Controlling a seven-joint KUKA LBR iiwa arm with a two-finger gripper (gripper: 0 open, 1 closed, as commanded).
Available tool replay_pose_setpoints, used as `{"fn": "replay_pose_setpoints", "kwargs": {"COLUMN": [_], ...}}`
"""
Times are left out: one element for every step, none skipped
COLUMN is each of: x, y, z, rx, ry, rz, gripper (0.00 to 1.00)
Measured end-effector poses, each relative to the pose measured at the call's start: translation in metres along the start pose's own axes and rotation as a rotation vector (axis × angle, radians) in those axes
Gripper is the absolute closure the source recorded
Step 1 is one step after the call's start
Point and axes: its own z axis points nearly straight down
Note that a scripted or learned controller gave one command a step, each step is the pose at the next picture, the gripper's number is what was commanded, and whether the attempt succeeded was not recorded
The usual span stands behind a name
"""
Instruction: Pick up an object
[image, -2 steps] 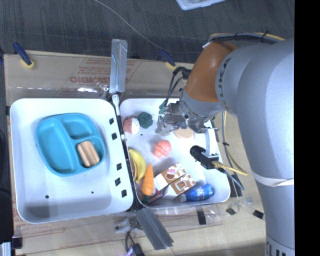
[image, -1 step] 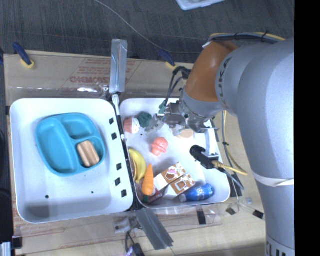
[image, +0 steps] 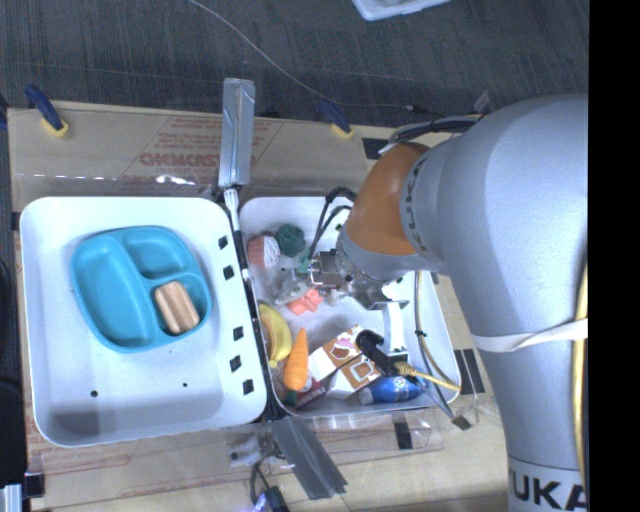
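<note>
Likeliest target, by nearness alone: small salmon-pink lumpy piece (image: 309, 298), middle of the right-hand white bin (image: 280, 207), centre of the frame. Nothing lifted yet.

Tool (image: 322, 270) just above that piece in the frame, low over the clutter. Whether released or clenched: cannot tell, hidden under the wrist. No object seen in its grip.

Close by, toward the bin's upper edge: dark green crumpled ball (image: 290, 238) and, beside it, round red-and-white object (image: 263, 250). Both near the tool, so a risk of a nudge or a wrong catch.

Lower left of the same bin: yellow plastic banana (image: 275, 328) against the wall, orange plastic carrot (image: 297, 368) just below it. Lower middle: brown-and-white printed carton (image: 345, 360). Bottom corner: blue bottle-like object (image: 395, 391).

Step in hand, as a judgement: the reach or descent, ahead of any lift. Next move: settle squarely over one item, close on it, then rise straight to clear the neighbours.

Grey arm (image: 520, 230) in from the right of the frame, bulky, bent down and leftward; orange band (image: 385, 210) above the wrist, over the bin's upper right.

Further out, left of the frame: left-hand white bin (image: 130, 390) with a blue divided plastic tray (image: 115, 270) and a tan cylindrical roll (image: 176, 306) in its lower right compartment. Well apart from the tool. Brown worktop (image: 120, 140) beneath both bins.
</note>
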Motion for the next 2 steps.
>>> {"fn": "replay_pose_setpoints", "kwargs": {"x": [0.000, 0.023], "y": [0.001, -0.053], "z": [-0.011, -0.137], "rx": [0.000, -0.008], "ry": [0.000, 0.002], "rz": [-0.004, 0.078], "gripper": [1.00, 1.00]}}
